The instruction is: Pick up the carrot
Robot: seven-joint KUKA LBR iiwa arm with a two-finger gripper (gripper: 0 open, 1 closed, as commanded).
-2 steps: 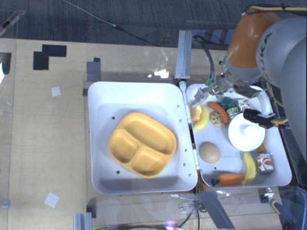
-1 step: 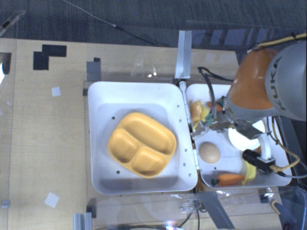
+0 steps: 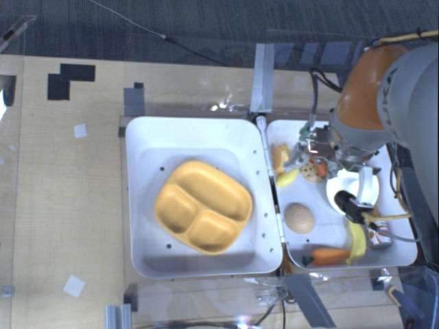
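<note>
Two shallow white bins sit side by side on a pale wooden bench (image 3: 62, 204), a grey metal post (image 3: 263, 74) rising from the far end of the seam between them. The left bin (image 3: 140, 184) holds a yellow plate (image 3: 203, 205) with three compartments, lying a little askew. The bench top carries a black stepped mark (image 3: 70, 79) near its far left corner and two small pale squares, one (image 3: 81, 130) left of the bins and one (image 3: 73, 284) near the front edge. Beyond the bench the floor is dark blue-grey carpet (image 3: 171, 12), with a thin pale cable (image 3: 110, 14) running across it at a slant.

The right bin (image 3: 405, 256) is the crowded one. The carrot (image 3: 330, 256) lies flat along its near wall, orange with a green end pointing left, its right end against the lower tip of a banana (image 3: 357, 242). A round tan ball (image 3: 299, 218) rests just beyond the carrot, nearer the seam. Farther back, close to the divider, lie a tan roll (image 3: 280, 156), a small yellow piece (image 3: 287, 178) and a speckled round bit (image 3: 312, 172).

The arm (image 3: 367, 91), grey with its orange band, comes in from the right. The gripper (image 3: 313, 151) hangs over that far cluster, well apart from the carrot. Whether it is open or closed I cannot tell from here, and I see nothing in its grasp.
</note>
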